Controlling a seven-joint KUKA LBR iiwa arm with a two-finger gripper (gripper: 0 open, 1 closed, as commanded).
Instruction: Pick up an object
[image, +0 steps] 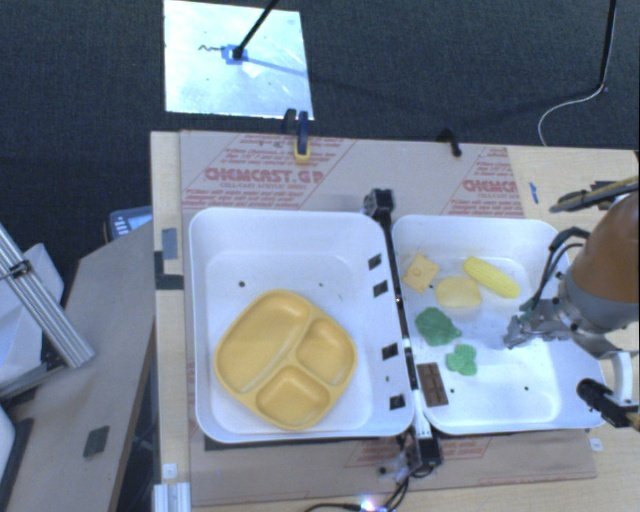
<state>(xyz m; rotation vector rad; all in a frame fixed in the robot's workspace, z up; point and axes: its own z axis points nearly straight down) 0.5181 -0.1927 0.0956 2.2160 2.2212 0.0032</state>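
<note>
Camera view: your tool (517, 335) sits low in the right bin (500, 405), just right of the green pieces (446, 342); grip state cannot be told from here. Yellow corn (491, 277), round yellow piece (458, 292) and yellow block (421, 271) lie toward the bin's far side. Left bin (290, 235) carries a yellow divided tray (285, 358).

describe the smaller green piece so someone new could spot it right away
Look in the right white bin, where small food-like pieces lie. Two are green; the smaller green piece lies nearest the bin's front, just below the larger green piece. The other pieces there are yellow.
</note>
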